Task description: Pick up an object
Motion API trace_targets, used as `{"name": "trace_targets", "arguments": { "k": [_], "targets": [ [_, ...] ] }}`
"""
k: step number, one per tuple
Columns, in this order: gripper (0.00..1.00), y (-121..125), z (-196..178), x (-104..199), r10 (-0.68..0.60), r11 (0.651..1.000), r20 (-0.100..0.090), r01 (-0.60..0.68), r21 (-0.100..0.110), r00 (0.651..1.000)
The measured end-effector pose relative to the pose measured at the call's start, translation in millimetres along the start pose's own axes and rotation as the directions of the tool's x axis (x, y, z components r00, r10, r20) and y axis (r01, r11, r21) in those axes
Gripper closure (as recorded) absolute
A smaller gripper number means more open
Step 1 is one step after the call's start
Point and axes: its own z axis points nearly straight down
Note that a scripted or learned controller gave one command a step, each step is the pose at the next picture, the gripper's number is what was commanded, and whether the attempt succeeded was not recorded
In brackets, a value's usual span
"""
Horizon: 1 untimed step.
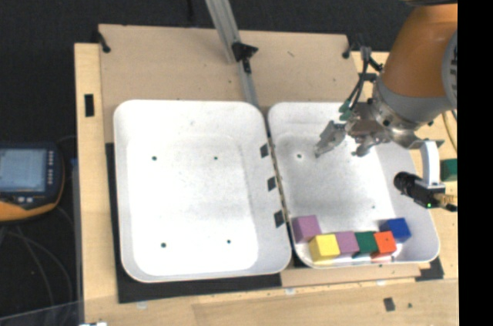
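You have a row of blocks along the right bin's (370, 186) 6 o'clock edge: yellow (324, 247), purple (306, 226), orange (384, 243), blue (396, 229). Your end effector (342, 141) hangs toward 12 o'clock over that bin, fingers spread apart, gripping nothing, well apart from the blocks.

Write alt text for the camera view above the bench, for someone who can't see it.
A grey robot arm with an orange band reaches in from the right, its two-finger gripper over the right shallow white bin, holding nothing. Small blocks cluster along that bin's near edge: purple, yellow, orange and blue. The left white bin sits beside it.
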Motion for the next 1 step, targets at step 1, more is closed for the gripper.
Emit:
{"name": "trace_targets", "arguments": {
  "k": [1],
  "targets": [
    [1.0,0.8,-11.1,-1.7,0.004,1.0,0.002,-0.004,-0.004,1.0]
  ]
}}
